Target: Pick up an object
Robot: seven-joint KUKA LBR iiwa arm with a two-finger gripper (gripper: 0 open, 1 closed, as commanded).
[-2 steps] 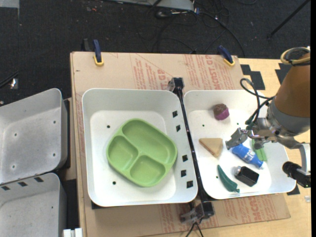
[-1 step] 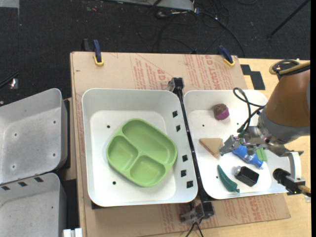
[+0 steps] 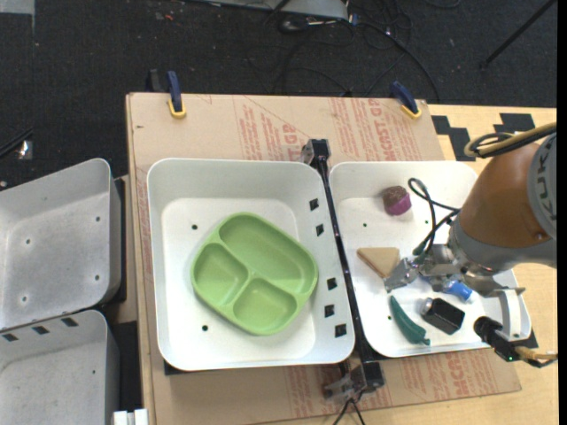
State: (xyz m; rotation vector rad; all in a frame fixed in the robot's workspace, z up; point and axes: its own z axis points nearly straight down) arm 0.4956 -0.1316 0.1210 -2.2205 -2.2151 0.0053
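The gripper (image 3: 400, 274) is low in the right bin (image 3: 354, 193), just beside the tan wedge (image 3: 379, 258) – whether it is open or closed I cannot tell – and nothing appears lifted, so the pick seems not yet done.

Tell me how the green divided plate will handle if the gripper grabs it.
The green divided plate looks like stiff moulded plastic, so probably rigid and light. It lies flat and wide in the left bin, so it likely offers the fingers only its thin rim, and may slip.

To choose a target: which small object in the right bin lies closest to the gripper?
The tan wedge, just left of the gripper. The purple piece lies farther back.
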